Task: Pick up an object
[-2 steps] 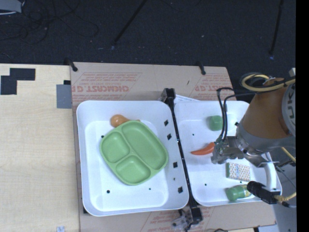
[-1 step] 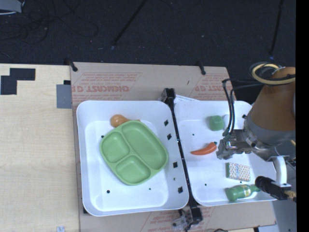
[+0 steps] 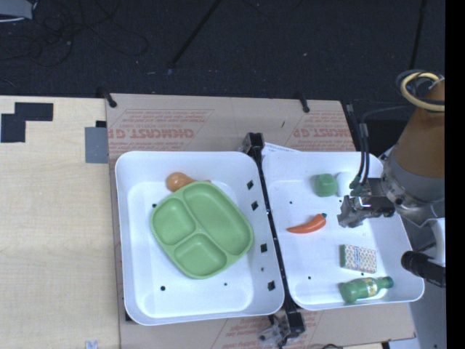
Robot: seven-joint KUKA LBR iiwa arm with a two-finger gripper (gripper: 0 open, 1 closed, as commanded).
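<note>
My hand (image 3: 357, 213) hangs over the right bin (image 3: 305, 297), toward its far right side, and nothing is visible in it. From this slant it reads as a dark cluster of metal, so I cannot tell how it is set.

The nearest thing to it is the orange-red pepper (image 3: 307, 225), just to the hand's left and a touch nearer the camera. The pepper's long axis runs roughly left to right across the bin, tilted up slightly at its right tip, which points toward me. I judge it the likeliest pick: a short shift left and a drop, closing across its narrow width.

Other candidates lie near. A small green block (image 3: 326, 185) sits up and left of the hand. A patterned flat packet (image 3: 359, 258) lies just below it. A green bottle (image 3: 365, 289) rests on its side by the bin's near right corner.

In the left bin (image 3: 138, 282), well apart, a green divided plate (image 3: 201, 229) partly covers an orange object (image 3: 176, 181).
</note>
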